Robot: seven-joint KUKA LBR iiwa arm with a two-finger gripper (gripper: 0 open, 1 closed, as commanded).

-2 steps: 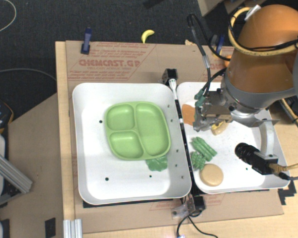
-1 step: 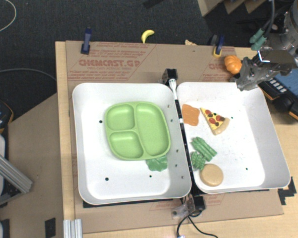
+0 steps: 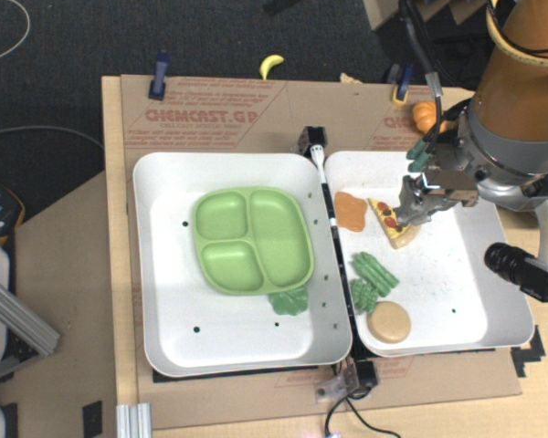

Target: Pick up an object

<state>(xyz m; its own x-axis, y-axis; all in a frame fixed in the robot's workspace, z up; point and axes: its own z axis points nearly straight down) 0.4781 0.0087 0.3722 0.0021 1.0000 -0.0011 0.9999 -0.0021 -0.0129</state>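
The gripper (image 3: pixel 409 215) hangs right over the pizza slice (image 3: pixel 389 223), and I cannot tell if its fingers are released or clenched, so the flat slice may slip out sideways.

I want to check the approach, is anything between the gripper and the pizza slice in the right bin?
Nothing visible is. The gripper hangs right over the pizza slice, at its upper end. The orange piece lies to the slice's left, the green beans below it, both apart.
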